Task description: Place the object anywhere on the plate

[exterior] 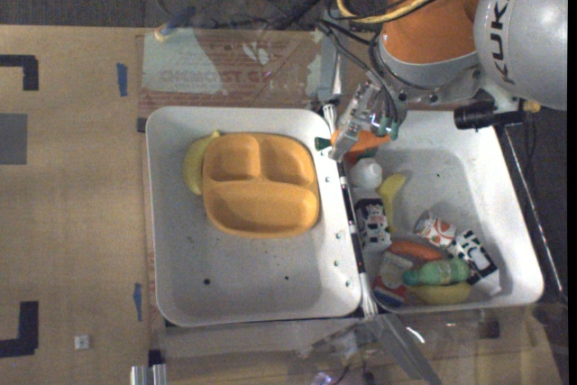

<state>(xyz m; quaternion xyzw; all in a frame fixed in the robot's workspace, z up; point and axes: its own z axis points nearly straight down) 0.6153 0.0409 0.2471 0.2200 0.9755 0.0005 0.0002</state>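
A heap of toys (433, 261) is lying in the right bin's (514, 221) near corner. Farther back, the gripper (361, 132) is pinching an orange object (368, 142) over that bin's far-left corner, risking a drop short of the plate (260, 183) if the pinch slips while crossing the bins' shared edge.

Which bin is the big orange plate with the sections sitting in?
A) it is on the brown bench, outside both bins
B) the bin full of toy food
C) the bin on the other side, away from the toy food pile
C: the orange plate lies inside the left bin, while the pile of toy food sits in the right bin.
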